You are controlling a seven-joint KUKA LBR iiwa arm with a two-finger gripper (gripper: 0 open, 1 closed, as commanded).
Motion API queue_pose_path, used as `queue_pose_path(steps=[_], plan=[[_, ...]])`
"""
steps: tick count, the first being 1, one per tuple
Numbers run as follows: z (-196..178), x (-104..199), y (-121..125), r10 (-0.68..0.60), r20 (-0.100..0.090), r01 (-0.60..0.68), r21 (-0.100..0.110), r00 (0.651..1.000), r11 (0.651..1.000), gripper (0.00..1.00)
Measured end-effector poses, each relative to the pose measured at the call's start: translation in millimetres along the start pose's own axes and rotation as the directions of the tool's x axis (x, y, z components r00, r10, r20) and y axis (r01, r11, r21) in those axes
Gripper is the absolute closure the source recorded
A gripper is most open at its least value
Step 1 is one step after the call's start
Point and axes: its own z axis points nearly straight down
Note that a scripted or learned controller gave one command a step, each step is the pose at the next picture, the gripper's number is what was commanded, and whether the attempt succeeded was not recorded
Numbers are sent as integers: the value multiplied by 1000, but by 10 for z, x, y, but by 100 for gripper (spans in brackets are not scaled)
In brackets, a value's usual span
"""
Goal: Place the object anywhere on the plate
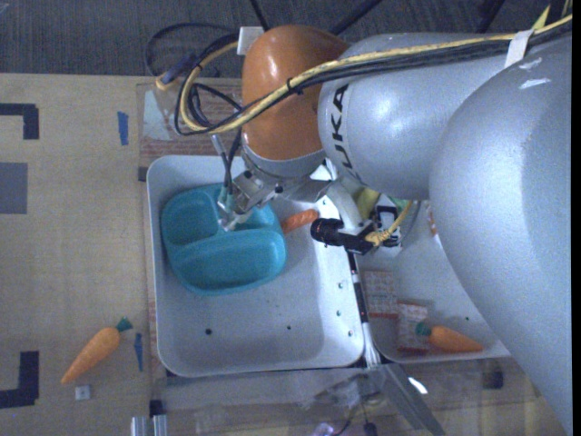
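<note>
A teal divided plate lies in the left white bin, toward its far left part. My gripper hangs over the plate's upper middle, by the ridge between its compartments, with nothing visible in it. A small orange carrot lies just off the plate's right edge, partly under the arm's wrist. The orange band and grey arm hide the bin's upper right.
A second carrot and a printed packet lie in the right bin. A third carrot rests on the wooden bench left of the bins. Yellow and black cables loop above the left bin.
</note>
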Motion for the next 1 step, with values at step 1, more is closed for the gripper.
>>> queue_pose_path(steps=[1], plan=[[-347, -173, 120, 138, 2, -138, -4, 990, 990, 100]])
